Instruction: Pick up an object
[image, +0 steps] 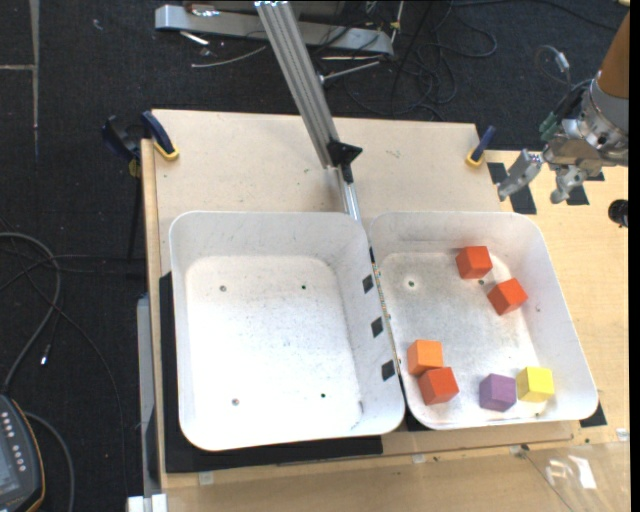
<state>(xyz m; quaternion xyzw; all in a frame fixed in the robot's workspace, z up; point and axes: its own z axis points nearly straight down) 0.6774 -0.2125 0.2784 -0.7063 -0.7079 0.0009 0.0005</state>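
**Q:** While you hang at the upper right, how do your jaws stand?

**A:** My gripper (545, 176) sits above the bench (250, 170), beyond the far right corner of the right bin (560, 300). The two grey metal fingers (518, 175) are spread apart. Nothing is between them.

**Q:** Where are the objects?

**A:** All six lie in the right bin, well apart from me. They are small cubes with matte faces and crisp edges. A red-orange cube (474, 262) lies toward the far side, with a second red-orange cube (507, 296) near it, turned at an angle. Toward the near side, an orange cube (426, 355) touches a red cube (438, 385) just below it. A purple cube (497, 392) and a yellow cube (535, 383) sit side by side at the near right corner.

**Q:** Bins and surroundings?

**A:** Both bins are shallow white trays with rounded corners and speckled, scuffed floors. The left bin (200, 420) overlaps the right one at the middle, where small dark marks run along the shared edge. The bench is pale wood. A ribbed metal rail (300, 85) slants down from the top to the bins' far edge. Blue and yellow clamps (158, 135) grip the far left corner of the bench. Dark carpet (70, 250) with loose cables surrounds it.

**Q:** Any writing?

**A:** None that I can read.
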